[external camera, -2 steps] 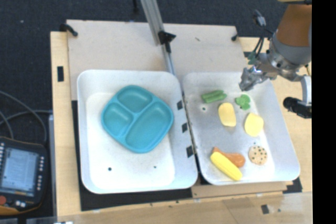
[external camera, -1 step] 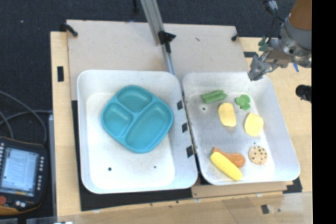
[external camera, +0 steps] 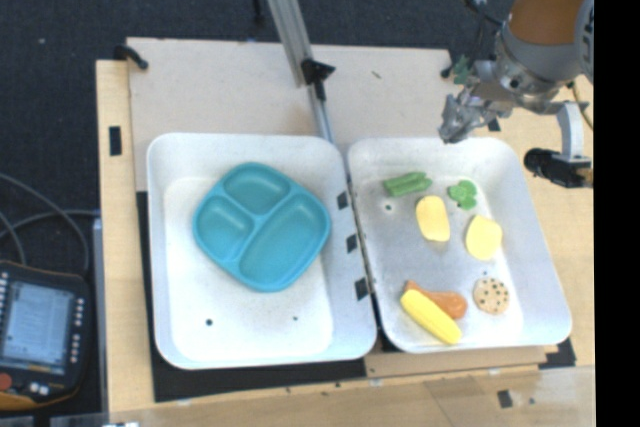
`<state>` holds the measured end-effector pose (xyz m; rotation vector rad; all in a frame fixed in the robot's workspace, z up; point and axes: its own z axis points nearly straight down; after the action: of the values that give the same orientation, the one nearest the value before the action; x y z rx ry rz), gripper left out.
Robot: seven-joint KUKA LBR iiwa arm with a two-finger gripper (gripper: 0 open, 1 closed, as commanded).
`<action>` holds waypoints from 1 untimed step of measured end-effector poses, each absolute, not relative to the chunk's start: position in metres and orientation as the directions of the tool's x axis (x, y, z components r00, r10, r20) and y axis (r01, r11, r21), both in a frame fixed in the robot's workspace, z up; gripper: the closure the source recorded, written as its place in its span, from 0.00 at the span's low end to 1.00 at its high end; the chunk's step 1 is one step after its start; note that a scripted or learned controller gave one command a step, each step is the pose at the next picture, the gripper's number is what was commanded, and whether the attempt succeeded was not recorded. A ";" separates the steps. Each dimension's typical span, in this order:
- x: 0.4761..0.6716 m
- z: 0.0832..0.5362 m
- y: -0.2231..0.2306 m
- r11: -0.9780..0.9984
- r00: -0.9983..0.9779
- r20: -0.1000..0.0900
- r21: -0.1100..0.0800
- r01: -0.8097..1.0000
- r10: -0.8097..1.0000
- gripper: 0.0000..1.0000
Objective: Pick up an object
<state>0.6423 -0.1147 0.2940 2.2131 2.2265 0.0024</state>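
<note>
1. The gripper (external camera: 456, 130) is seen at the right bin's (external camera: 540, 215) twelve o'clock rim; finger state cannot be told.
2. The green bean (external camera: 406, 183), nearest at seven o'clock, is judged light, stiff, slippery; a grasp across its narrow middle is advised.

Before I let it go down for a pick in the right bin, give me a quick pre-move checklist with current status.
1. Gripper carries nothing: ok, it sits above the right bin's far rim.
2. Finger opening: cannot tell.
3. Targets present: ok, green bean, broccoli, two yellow pieces, cookie, banana.
4. Isolated target: ok, the cookie lies apart.
5. Crowding: not ok for the banana, it touches the orange piece.
6. Blue plate out of the way: ok, it is in the left bin.
</note>
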 end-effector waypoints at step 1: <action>0.660 0.290 -0.065 0.006 -0.006 -0.001 0.003 1.000 1.000 1.00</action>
<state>0.6601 -0.0647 0.2903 2.2128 2.2258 0.0018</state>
